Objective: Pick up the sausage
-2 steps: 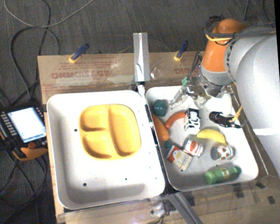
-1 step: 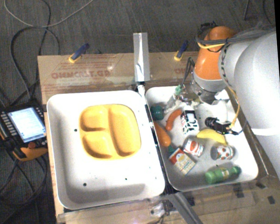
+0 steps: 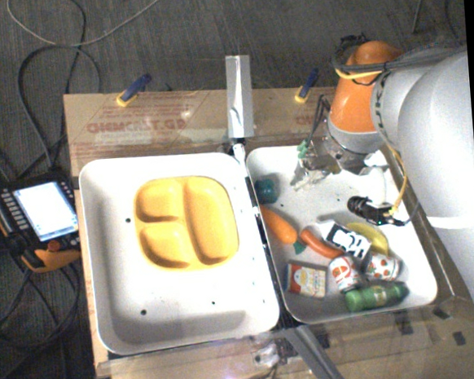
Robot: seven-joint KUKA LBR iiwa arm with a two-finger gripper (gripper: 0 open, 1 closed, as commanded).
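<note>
Gripper [image 3: 308, 171] over right bin's [image 3: 431, 292] upper part, finger state impossible to tell, nothing visibly held; sausage [image 3: 320, 242] lying lower down mid-bin, between carrot [image 3: 279, 225] and banana [image 3: 369, 236], apart from gripper.

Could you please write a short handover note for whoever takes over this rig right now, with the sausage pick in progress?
Gripper: hovering over the far part of the right bin, holding nothing; whether its fingers are open or shut cannot be made out.
Sausage: lying in the middle of the right bin, between the carrot and the banana, nearer the camera than the gripper.
Left bin: holds the yellow divided tray.
Done: arm is over the correct bin.
Left: move to the sausage, descend, grasp and lift. Neighbours are crowded close, so check the grasp actually holds.
</note>
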